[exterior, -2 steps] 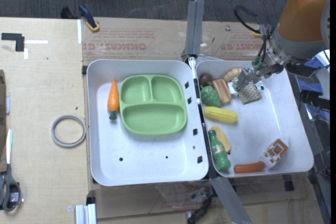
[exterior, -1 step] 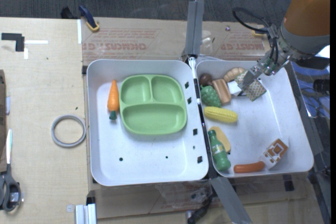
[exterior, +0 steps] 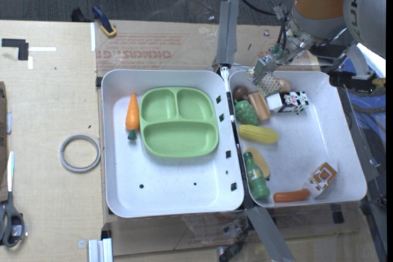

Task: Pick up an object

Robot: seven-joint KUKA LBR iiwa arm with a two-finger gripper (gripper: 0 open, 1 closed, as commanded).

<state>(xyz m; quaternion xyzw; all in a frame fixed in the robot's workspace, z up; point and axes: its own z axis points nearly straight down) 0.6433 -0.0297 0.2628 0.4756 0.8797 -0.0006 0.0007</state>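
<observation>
My gripper (exterior: 265, 70) hangs over the far left corner of the right bin (exterior: 344, 150), just above a cluster of toys. Under it lie a brown piece (exterior: 240, 92), a green broccoli (exterior: 247, 112), a hot dog bun (exterior: 260, 106) and a beige piece (exterior: 282, 85). A black-and-white cow toy (exterior: 292, 101) sits just to their right. Nearer the front are a corn cob (exterior: 258, 134), a green bottle (exterior: 255, 176), a yellow piece (exterior: 263, 162), a red sausage (exterior: 291, 196) and an orange waffle-patterned block (exterior: 322, 176).
The left bin (exterior: 116, 181) holds a green divided plate (exterior: 179, 121) and a carrot (exterior: 132, 113) beside it. On the bench at the left lie a tape ring (exterior: 80, 152) and scissors (exterior: 11, 221). A metal divider (exterior: 227, 40) runs between the bins.
</observation>
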